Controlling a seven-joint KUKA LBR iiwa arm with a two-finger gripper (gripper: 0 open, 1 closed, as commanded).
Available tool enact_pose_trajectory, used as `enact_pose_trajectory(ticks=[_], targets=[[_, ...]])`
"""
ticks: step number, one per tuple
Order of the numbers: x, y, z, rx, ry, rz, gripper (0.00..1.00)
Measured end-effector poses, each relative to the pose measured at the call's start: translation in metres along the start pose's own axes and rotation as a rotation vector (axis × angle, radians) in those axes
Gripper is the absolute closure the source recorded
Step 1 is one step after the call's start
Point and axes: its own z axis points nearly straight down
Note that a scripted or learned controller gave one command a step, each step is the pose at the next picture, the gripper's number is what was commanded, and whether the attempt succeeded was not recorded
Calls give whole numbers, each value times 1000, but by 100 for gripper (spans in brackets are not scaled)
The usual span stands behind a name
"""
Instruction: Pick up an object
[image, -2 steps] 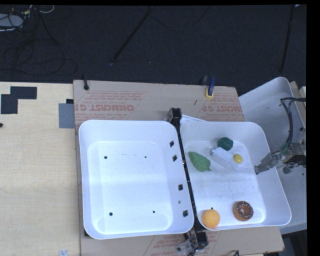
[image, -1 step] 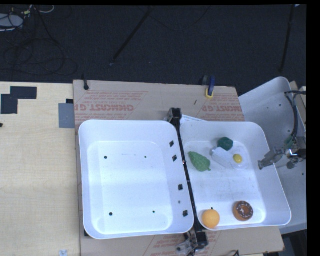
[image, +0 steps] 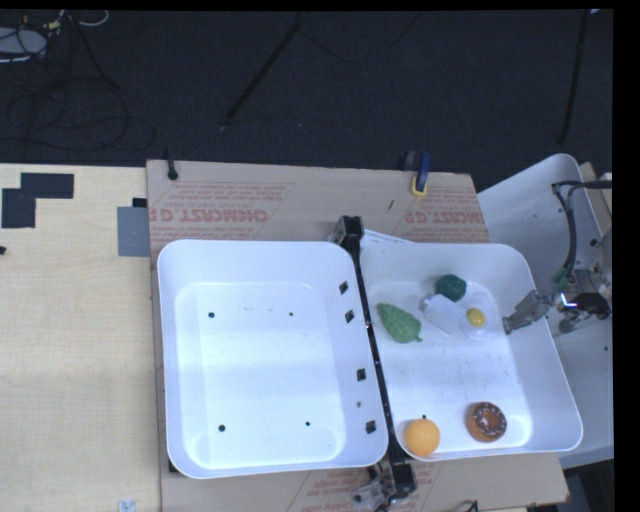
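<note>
**Right bin holds every object; gripper at its right rim**

Nearest you, in the right bin (image: 545, 400), an orange ball (image: 422, 437) sits in the near left corner, with a brown doughnut-like ring (image: 486, 422) just beside it to the right. Farther back you see a green leafy piece (image: 399, 324) near the divider, a clear plastic item (image: 447, 313) with a yellow bit (image: 475, 318), and a dark green lump (image: 451, 287) behind that. The left bin (image: 170, 300) shows its bare floor. The gripper (image: 522, 316) hovers at the right bin's right edge; you cannot tell how its jaws stand.
</note>
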Motion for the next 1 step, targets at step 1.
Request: enact_pose_trajectory(ticks=[1], targets=[[0,4,-8,-3,0,-1,0]])
